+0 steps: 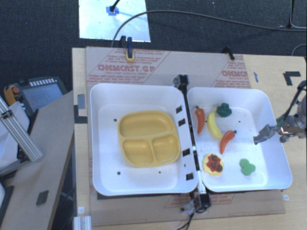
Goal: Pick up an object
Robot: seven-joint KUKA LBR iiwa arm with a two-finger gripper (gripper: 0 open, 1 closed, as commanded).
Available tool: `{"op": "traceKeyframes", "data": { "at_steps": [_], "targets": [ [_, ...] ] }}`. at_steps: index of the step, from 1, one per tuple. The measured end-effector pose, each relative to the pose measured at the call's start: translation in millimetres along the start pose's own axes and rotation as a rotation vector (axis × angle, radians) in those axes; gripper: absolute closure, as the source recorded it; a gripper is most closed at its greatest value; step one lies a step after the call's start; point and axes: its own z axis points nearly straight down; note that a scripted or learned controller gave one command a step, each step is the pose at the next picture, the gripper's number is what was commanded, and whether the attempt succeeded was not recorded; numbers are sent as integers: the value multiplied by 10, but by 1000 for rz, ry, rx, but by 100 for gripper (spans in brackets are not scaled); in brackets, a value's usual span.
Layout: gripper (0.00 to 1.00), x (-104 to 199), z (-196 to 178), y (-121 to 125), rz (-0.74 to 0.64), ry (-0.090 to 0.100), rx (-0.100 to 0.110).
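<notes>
Nearest the camera, at the front of the right bin (278,174): a round pizza toy (213,164) hard by the divider, a light green leafy piece (247,166) well apart to its right. All loose on the white floor, scattered rather than arranged, so plenty of choice for a pick.

A little further back, an orange-red chilli (227,141) lying at a slant, its upper end close to the banana (214,124). Beside the banana, a red pepper (200,120) close to the divider; at the banana's top, a dark green lump (223,110), touching or just about.

Level with the chilli, on the right: the gripper (263,136), hovering near the bin's right wall, well apart from every toy. Nothing seen in its grasp. Spread or pressed together? Cannot tell from this angle. Probably parked at the edge to keep the bin visible from above.

Over in the left bin (103,104), a yellow divided tray (147,138) sitting square in the middle, all three compartments bare.

Further back, a cardboard sheet (158,63) under both bins, pinned by a yellow clamp (130,56), presumably to stop sliding.
</notes>
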Motion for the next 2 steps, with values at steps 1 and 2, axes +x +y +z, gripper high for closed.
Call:
{"op": "traceKeyframes", "data": {
  "at_steps": [1,2],
  "targets": [
    [0,76,603,-7,0,0,1],
    [0,159,1059,-37,1,1,0]
  ]
}}
